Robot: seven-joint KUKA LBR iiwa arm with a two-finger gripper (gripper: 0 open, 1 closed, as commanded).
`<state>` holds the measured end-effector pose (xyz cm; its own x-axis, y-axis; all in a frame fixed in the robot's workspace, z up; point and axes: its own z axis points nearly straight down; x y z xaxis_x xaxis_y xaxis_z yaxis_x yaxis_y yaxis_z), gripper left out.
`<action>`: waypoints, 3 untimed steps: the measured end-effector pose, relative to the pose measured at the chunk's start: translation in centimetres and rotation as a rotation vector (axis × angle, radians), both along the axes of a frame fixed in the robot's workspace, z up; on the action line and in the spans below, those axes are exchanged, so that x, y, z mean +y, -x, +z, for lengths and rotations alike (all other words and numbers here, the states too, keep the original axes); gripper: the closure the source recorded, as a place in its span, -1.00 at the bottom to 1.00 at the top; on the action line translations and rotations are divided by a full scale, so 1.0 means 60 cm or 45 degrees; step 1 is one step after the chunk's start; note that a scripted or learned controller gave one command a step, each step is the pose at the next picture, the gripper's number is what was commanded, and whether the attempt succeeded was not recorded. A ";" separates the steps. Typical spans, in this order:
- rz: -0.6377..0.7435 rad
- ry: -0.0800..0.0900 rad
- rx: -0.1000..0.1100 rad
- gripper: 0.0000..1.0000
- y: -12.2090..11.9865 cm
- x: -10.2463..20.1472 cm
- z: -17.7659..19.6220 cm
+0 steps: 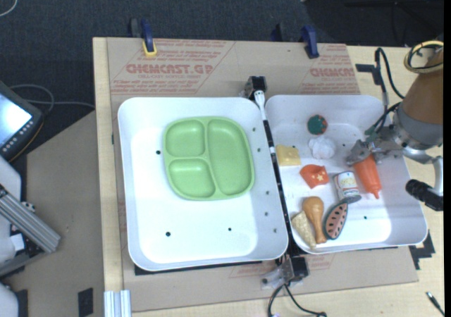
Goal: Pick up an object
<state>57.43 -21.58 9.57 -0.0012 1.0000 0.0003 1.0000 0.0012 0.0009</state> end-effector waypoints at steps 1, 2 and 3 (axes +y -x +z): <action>-0.002 0.004 -0.006 1.00 0.013 0.002 0.081; 0.001 0.004 -0.008 1.00 0.005 0.018 0.171; -0.001 0.004 -0.006 1.00 0.003 0.017 0.219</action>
